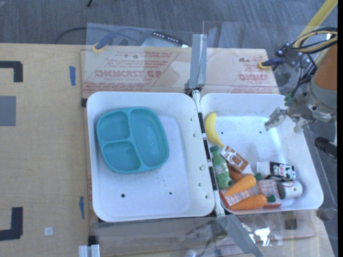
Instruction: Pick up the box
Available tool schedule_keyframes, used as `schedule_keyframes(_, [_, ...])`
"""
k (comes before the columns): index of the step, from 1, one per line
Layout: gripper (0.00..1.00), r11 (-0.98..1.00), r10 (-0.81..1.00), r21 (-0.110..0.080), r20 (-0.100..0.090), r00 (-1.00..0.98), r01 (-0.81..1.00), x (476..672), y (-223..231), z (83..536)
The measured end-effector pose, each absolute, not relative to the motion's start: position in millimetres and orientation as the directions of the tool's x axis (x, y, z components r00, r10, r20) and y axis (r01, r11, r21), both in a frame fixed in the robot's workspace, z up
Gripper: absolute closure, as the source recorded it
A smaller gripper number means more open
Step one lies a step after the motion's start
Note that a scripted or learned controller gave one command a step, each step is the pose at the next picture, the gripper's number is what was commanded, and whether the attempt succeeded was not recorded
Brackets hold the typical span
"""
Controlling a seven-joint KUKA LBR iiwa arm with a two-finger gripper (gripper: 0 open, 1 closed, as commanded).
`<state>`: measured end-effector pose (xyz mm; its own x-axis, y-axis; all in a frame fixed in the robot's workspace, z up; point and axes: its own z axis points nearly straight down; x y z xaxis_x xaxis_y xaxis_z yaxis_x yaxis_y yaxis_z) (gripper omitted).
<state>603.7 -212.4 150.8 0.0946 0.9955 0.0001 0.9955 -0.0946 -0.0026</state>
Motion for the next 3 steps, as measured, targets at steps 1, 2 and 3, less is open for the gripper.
schedule_keyframes(1, [0.00, -0.178, 0.984, -0.001, -0.001, 0.178, 0.984, 667.8, -142, 158])
schedule_keyframes(2, [0.00, -0.312, 0.950, 0.003, 0.002, 0.312, 0.950, 550.8, -114, 86])
schedule_keyframes(3, [0.00, -0.493, 0.870, -0.002, -0.002, 0.493, 0.870, 591.2, -85, 183])
